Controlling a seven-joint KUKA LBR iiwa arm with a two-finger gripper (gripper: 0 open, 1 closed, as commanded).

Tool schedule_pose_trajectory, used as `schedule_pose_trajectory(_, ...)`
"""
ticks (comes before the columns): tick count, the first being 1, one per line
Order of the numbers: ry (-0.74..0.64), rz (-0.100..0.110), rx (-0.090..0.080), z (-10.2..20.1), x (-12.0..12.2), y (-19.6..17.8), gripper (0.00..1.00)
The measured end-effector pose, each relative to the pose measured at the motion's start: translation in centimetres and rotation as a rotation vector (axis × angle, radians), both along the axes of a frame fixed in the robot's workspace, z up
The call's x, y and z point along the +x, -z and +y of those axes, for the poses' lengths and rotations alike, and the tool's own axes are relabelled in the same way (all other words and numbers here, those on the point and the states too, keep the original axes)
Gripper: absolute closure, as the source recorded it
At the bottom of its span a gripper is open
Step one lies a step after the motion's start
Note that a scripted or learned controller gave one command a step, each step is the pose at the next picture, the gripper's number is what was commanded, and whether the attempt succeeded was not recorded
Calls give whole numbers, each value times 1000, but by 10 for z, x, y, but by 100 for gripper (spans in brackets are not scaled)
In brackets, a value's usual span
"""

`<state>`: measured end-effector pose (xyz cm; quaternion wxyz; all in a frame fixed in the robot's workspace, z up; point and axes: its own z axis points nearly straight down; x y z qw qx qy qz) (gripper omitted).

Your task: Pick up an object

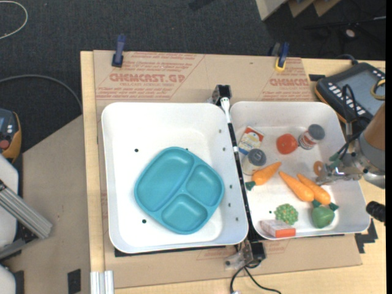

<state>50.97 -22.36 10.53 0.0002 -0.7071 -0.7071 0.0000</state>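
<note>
- The bench [184, 78], a board printed with red lettering and clamped at its far edge, fills most of the camera view over dark carpet, with cables trailing on the floor at left.
- The left bin [122, 127] carries a turquoise divided tray [179, 190], lying askew near the bin's middle.
- The right bin [294, 110] holds the clutter of small toy foods from which one object is to be picked.
- The grey arm [375, 141] reaches in from the right, low over the right bin's right edge.
- The gripper [331, 171] sits at the bin's right side; whether it is released or clenched cannot be told at this size, and nothing is seen held in it.
- Two orange carrots [305, 187] lie just near and left of the gripper, side by side, long axes running from far-left to near-right; they look like the likeliest target, calling for a short move toward the near-left.
- A green pepper [322, 215] sits at the near-right corner, beside the carrots' ends.
- A third carrot [265, 174] lies further left, mid-bin.
- A green broccoli piece [286, 213] rests near the near wall.
- A red tomato [286, 143] and a small jar [310, 136] stand at the far side, well apart from the gripper.
</note>
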Motion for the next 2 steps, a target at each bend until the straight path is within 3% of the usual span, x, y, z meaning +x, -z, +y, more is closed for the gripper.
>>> schedule_pose_trajectory(1,-1,-2,-2,0,15,11,100)
schedule_pose_trajectory(2,-4,-6,-2,1,79,0,100)
